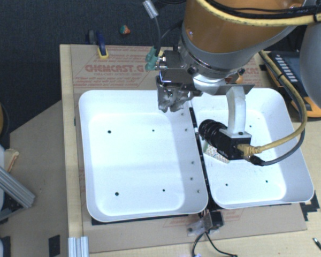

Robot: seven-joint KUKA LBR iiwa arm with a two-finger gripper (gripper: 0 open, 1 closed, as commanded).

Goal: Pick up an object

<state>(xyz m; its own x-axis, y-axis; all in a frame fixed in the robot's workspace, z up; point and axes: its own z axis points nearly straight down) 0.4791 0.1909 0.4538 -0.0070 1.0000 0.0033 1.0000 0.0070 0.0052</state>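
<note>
Two things stay unclear at the jaws [171, 101]: whether they stand open or closed, and whether anything sits between them, since the wrist housing and the arm [241, 25] crowd over them. The jaws hang at the far edge of the left bin [134, 159], just beside the ridge where the two bins meet. Below them the left bin's white floor lies bare out to its near and left rims, with wide room for moving. In the right bin [273, 181], close against the shared ridge, a small pale object [216, 153] lies partly under a black cylindrical unit [219, 138] that hangs from a white bracket [236, 114]; what it is I cannot tell. A tan cable [281, 139] loops from that unit toward the right rim, narrowing the free space there. The near half of the right bin is open floor. Both bins sit on a cardboard-covered worktop [75, 79], its printed far edge showing beyond the rims.
</note>
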